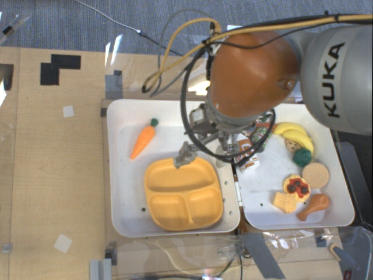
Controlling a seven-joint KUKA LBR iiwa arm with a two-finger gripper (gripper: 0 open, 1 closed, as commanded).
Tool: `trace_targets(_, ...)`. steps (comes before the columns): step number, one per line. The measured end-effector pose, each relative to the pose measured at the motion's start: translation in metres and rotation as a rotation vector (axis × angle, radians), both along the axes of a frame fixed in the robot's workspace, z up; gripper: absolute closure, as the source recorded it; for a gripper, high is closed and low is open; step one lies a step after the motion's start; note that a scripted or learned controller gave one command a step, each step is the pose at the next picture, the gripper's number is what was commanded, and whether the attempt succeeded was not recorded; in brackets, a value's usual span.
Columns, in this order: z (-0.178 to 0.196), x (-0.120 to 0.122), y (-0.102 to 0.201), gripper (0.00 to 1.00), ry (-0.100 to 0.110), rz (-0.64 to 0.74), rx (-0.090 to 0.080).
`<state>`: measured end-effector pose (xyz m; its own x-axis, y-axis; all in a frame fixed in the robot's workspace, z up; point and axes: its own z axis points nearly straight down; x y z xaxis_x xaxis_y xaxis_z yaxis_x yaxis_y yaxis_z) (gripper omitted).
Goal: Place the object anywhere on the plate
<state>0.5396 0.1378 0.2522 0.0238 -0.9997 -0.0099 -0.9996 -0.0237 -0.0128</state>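
— Camera view, nearest first: what lies in front?

— A glossy yellow plate (183,198), rounded and split into three compartments, sits in my left bin (125,214). In the right bin (344,212) are a drumstick (313,206), a cracker (285,202) and a round biscuit (315,174).

— And your gripper (187,154)?

— It hangs at the plate's far rim; I cannot tell its state. Beyond lie a smooth tapered carrot (143,140) and a curved banana (293,135).
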Motion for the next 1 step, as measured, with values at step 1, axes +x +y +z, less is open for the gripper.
trace_targets(1, 0.0121, 0.0016, 0.0021, 1.00, -0.007, 0.000, 0.005)
